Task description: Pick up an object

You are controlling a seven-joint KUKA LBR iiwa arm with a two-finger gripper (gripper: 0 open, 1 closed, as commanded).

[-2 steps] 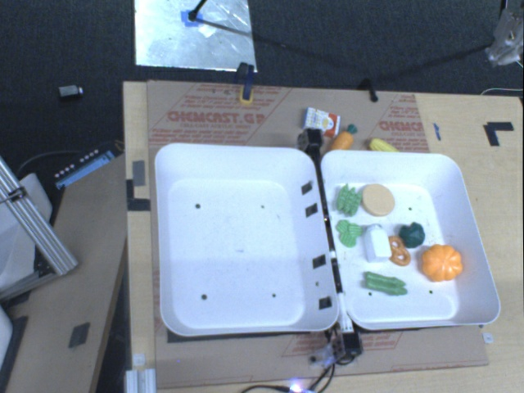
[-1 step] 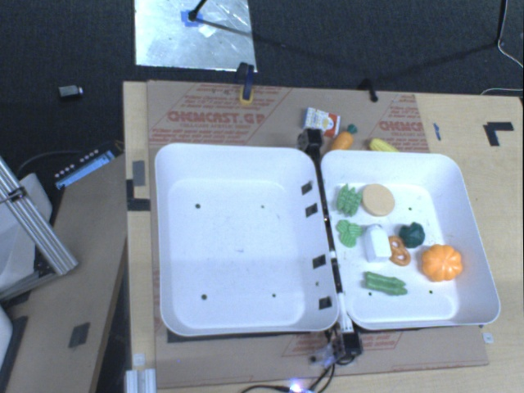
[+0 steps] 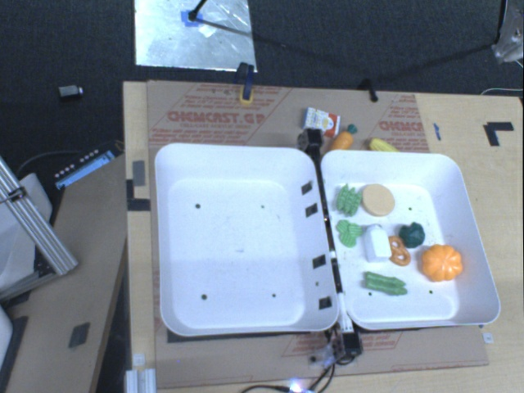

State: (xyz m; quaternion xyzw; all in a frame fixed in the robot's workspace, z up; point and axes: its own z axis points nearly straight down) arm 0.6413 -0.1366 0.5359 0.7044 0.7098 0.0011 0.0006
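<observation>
2 shallow white bins sit side by side on a brown cardboard sheet (image 3: pixel 221 109) on the bench (image 3: pixel 98 244).

The left bin (image 3: pixel 176 187) has a bare white floor with a few small dark dots. Black clips (image 3: pixel 311 210) run down the seam where it meets the right bin (image 3: pixel 458 195).

The right bin holds 8 small toy items, all in its left and middle part:
- A light green leafy piece (image 3: pixel 350 198) lies upper left, close to the seam.
- A tan round disc (image 3: pixel 377 200) is just beside it on the right.
- A second green leafy piece (image 3: pixel 349 232) lies below the first.
- A white block (image 3: pixel 377 243) is just right of that one.
- An orange-brown pretzel shape (image 3: pixel 399 252) is touching or nearly touching the white block's right side.
- A dark green lump (image 3: pixel 412 235) sits just above the pretzel.
- An orange pumpkin (image 3: pixel 441 262) is farthest right and the biggest item.
- A long green pod (image 3: pixel 385 283) lies flat below the white block, apart from the rest.

Outside the bins, on the cardboard behind the right bin, are a small white and red packet (image 3: pixel 321 120), an orange carrot-like piece (image 3: pixel 341 141) and a yellow piece (image 3: pixel 381 146). A yellow and blue clamp (image 3: pixel 245 84) grips the cardboard's far edge. A shiny metal sheet (image 3: pixel 194 21) lies on the dark floor beyond.

Claw state: cannot tell. All the bin items rest on the bin floor.
</observation>
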